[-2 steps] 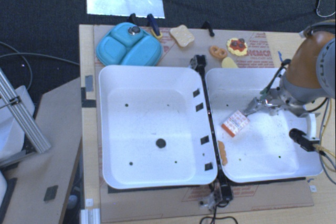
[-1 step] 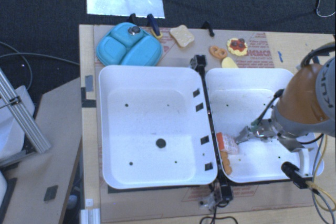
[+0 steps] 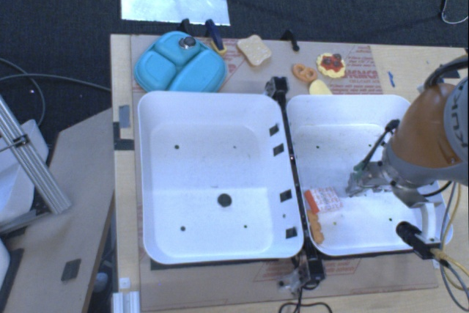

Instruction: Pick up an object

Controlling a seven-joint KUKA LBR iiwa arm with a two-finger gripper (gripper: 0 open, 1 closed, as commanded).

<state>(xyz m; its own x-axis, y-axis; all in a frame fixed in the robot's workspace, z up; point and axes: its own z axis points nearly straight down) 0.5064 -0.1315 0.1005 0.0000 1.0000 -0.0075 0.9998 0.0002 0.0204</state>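
Reaching in from the right, the arm [image 3: 432, 135] hangs low over the right bin [image 3: 344, 113], and the gripper [image 3: 357, 185] sits just above the bin floor near its middle. Whether that hand is spread or pressed together, I cannot tell from this angle. Just to its left lies a red-and-white packet [image 3: 323, 199], close to the tip but not visibly between anything. Nearer still, along the bin's left wall, there's a small orange piece [image 3: 316, 225]. Over in the left bin [image 3: 183, 113], a small dark round object [image 3: 224, 200] rests on the floor. Beyond the bins, on the far side of the bench, a blue divided plate [image 3: 179, 64], a slice of toast [image 3: 254, 50], a pretzel [image 3: 303, 72] and a small red-topped pastry [image 3: 331, 64] sit in a loose row.
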